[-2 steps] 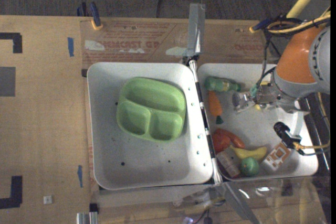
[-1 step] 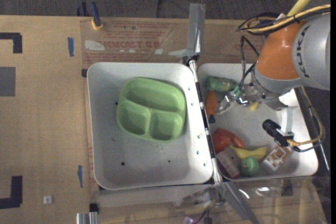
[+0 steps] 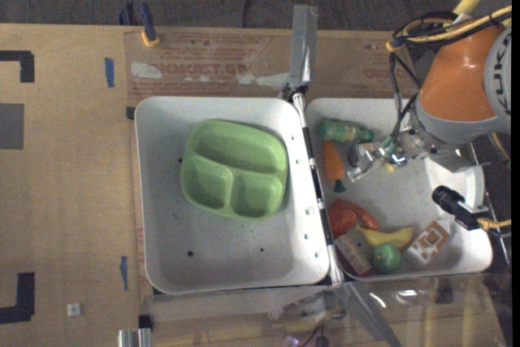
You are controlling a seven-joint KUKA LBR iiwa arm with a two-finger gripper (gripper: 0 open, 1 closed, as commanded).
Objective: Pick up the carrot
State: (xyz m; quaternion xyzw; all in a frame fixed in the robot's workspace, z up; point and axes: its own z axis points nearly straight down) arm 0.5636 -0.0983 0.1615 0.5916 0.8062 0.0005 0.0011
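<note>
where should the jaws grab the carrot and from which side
Probably the orange middle of the carrot, coming straight down from above. It lies flat along the right bin's left wall, its length running up and down the view. So the jaws would best close across its narrow width. A green bottle lies close to its top end.
</note>
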